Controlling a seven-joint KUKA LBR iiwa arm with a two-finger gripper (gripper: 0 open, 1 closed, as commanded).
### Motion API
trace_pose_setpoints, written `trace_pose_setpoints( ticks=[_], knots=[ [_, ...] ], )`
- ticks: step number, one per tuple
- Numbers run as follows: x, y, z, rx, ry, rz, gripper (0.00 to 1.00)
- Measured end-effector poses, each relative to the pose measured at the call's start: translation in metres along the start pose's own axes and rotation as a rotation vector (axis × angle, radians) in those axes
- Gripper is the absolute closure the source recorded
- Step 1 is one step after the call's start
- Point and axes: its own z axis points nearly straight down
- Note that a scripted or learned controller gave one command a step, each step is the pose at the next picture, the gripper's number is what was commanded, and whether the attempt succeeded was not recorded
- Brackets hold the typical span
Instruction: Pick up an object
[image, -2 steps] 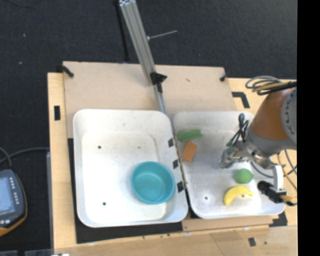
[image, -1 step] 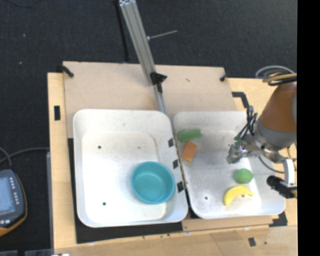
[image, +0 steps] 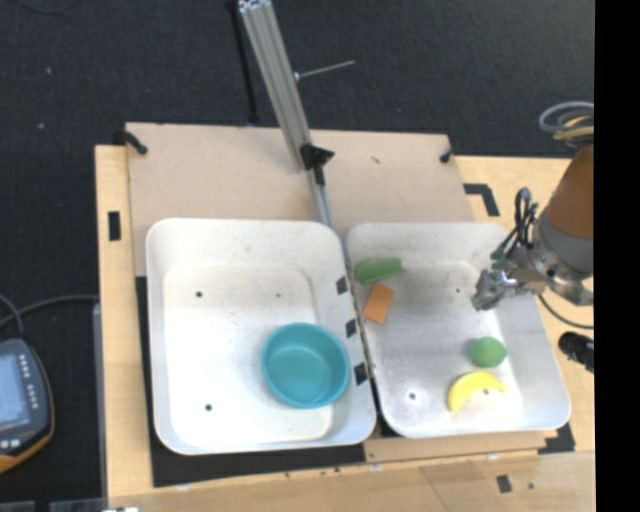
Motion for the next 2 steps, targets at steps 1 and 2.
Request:
trace_pose_setpoints(
  ticks=[1,2],
  knots=[
    [-0.001,0.002,-0.054,-0.001,0.000,-0.002,1.00],
    [0.052,0.013,-0.061,0.003,0.003,-0.006,1.00]
  ],
)
